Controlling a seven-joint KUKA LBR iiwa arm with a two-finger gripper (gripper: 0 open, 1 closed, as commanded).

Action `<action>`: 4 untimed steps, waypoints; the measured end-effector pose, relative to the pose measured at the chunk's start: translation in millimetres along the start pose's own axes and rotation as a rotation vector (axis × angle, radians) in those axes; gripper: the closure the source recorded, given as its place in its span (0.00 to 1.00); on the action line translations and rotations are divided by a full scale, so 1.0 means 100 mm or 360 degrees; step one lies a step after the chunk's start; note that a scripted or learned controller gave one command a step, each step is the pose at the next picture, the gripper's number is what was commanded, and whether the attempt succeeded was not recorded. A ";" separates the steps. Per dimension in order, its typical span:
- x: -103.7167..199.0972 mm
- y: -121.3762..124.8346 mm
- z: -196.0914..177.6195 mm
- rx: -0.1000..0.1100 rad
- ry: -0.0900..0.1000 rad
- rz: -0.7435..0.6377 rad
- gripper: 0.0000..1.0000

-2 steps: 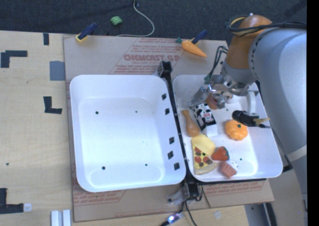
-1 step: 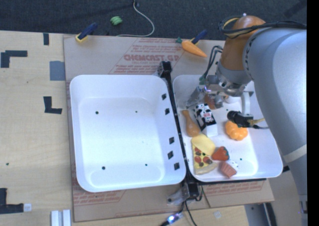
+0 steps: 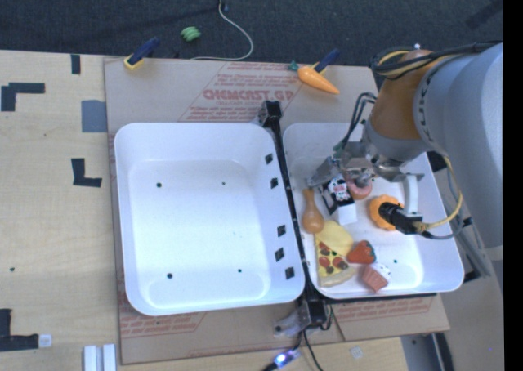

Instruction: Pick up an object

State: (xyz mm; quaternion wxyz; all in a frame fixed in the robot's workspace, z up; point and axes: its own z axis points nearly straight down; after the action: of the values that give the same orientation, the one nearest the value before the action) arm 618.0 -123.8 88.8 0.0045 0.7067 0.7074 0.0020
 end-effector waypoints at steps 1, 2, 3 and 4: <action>0.24 -0.33 -0.01 -0.0005 -0.0004 -0.0001 0.00; 0.21 -0.31 -0.13 -0.0009 -0.0008 0.0002 1.00; 0.86 -0.36 -1.01 0.0009 0.0009 -0.0010 1.00; 1.10 -0.21 -0.95 0.0017 0.0007 -0.0006 1.00</action>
State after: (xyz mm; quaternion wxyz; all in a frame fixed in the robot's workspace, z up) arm 595.9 -13.2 183.6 -0.0008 0.7055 0.7087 -0.0001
